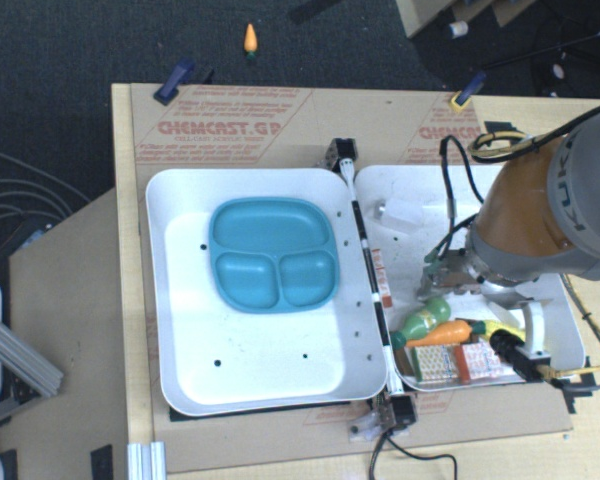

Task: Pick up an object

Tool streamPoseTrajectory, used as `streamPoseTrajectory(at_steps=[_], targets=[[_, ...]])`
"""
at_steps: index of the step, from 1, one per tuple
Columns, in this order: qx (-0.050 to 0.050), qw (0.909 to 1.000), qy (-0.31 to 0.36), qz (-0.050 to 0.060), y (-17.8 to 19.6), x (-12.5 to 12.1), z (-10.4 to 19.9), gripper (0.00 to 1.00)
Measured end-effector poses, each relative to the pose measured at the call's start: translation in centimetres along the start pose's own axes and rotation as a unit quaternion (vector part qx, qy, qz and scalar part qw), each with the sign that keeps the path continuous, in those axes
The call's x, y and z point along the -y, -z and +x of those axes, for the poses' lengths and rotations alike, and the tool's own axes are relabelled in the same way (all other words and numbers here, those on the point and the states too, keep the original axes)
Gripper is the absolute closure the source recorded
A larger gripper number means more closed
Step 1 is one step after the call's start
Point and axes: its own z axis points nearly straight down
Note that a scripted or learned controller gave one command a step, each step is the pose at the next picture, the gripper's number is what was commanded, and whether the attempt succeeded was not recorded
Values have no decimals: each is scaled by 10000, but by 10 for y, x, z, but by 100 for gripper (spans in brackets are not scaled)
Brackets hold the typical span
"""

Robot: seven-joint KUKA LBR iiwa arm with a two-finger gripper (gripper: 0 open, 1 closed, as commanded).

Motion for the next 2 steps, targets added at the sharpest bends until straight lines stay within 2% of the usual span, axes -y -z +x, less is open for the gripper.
streamPoseTrajectory(at_steps=[1, 2], targets=[[-1, 10000, 1, 6, 0, 0, 0, 0], [-1, 10000, -2, -4, 10, 0, 0, 100]])
